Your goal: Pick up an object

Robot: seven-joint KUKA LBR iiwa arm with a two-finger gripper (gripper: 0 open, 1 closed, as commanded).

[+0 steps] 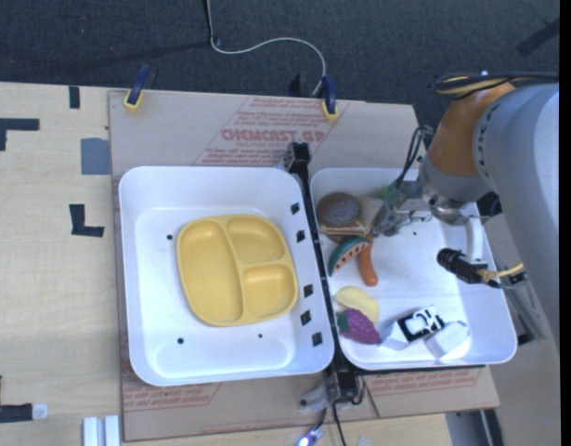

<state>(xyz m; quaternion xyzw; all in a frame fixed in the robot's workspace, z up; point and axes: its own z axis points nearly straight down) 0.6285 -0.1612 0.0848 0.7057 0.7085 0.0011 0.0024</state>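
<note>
Red print on cardboard [266, 133] under bins, too blurred to read. Yellow tray [237, 269] in left bin [136, 249]. Right bin [489, 333]: brown toy [340, 210], carrot [367, 266], banana [357, 300], grapes [357, 325], black-white box [421, 324]. Gripper [389, 219] low beside brown toy; jaw state unclear, cannot tell.

Grey arm [531, 147], rounded links; orange band [466, 137] above wrist; blk cables w/ yellow ties alongside.
</note>
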